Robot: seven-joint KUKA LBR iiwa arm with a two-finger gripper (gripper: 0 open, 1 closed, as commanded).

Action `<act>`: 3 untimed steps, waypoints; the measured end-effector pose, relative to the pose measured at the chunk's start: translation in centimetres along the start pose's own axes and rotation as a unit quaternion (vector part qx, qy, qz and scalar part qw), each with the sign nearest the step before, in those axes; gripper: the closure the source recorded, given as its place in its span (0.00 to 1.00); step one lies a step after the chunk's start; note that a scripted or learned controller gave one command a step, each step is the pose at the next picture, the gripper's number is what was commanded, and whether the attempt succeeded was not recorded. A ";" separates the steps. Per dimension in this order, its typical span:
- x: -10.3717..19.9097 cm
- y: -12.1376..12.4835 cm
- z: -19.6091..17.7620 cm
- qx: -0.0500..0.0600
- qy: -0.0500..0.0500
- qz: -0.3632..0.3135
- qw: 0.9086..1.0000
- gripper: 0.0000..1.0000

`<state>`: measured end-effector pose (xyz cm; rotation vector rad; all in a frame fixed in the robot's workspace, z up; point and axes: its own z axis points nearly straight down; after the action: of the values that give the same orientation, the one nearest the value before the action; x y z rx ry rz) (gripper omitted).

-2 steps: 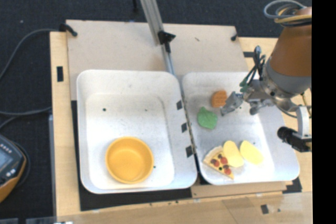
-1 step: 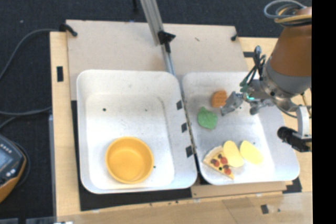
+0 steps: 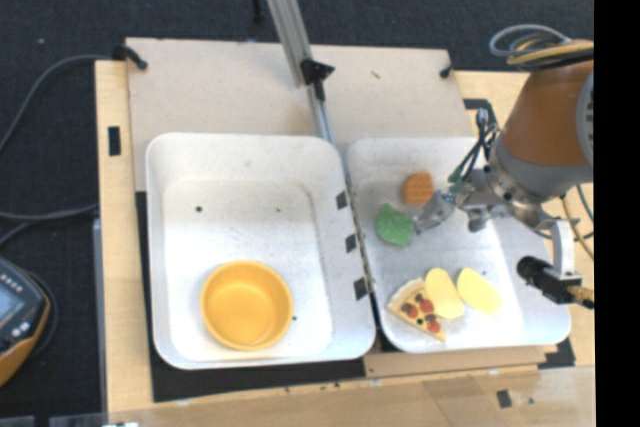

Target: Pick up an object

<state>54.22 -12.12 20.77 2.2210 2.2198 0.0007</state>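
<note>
Reaching in from the right, low over the right bin (image 3: 520, 330): grey arm (image 3: 540, 140) with orange band, gripper (image 3: 432, 212) at about the bin's middle. Fingers too small and blurred to judge; cannot tell how far open, nor whether anything sits between them.

Just to the gripper's left and slightly below: green toy piece (image 3: 395, 226), rounded, lying flat on the bin floor, near or touching the fingertip area; contact not readable. Just above the gripper: small orange round object (image 3: 418, 187), close beside it, apart from the green piece. Below the gripper, toward the bin's near wall: toy pizza slice (image 3: 417, 309) with red spots, overlapped on its right by a pale yellow oval piece (image 3: 443, 293); a second yellow oval (image 3: 478, 290) just right of that. All three well clear of the fingers.

Below and right of the gripper, on the arm's side: black fitting (image 3: 545, 277) and white bracket (image 3: 563, 245) hanging over the bin's right part, with cables (image 3: 475, 155) running along the wrist.

Far to the gripper's left, across the divide between bins: left bin (image 3: 230, 165) holding a yellow bowl (image 3: 247, 304), upright, near its front wall. Above and left of the gripper: slanted metal rail (image 3: 285, 0) crossing the bench (image 3: 220, 85) toward the gap between bins.
</note>
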 end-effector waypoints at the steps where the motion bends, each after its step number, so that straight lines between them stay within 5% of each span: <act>1: 0.4 0.0 5.9 0.000 0.000 0.001 1.000 0.00; 2: 0.3 0.1 10.7 0.000 0.000 0.001 1.000 0.00; 3: 0.2 0.2 9.6 -0.002 0.000 0.003 1.000 1.00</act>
<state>54.40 -11.89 11.17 2.2266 2.2107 0.0064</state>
